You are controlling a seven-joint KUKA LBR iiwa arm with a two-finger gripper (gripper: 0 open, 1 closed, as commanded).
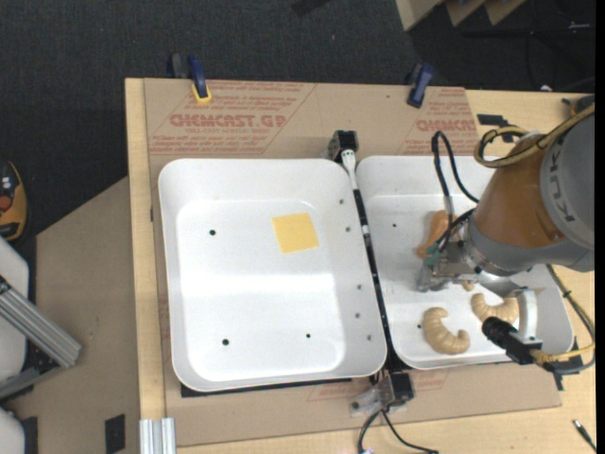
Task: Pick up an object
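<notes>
Gripper point(433, 277) low in right bin point(397, 183); can't tell if it's wide or closed. Croissant point(444, 331) lies just beside it, orange piece point(437, 227) behind. Tip: centre over the croissant's middle, drop straight, close across narrow width.

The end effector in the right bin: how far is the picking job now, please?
Done: the arm has reached into the right bin, and the end effector sits low beside an orange item. In hand: nothing visibly lifted; its grip is hidden. Left: a croissant lies on the bin floor, a yellow square in the left bin, so lifting remains.
</notes>
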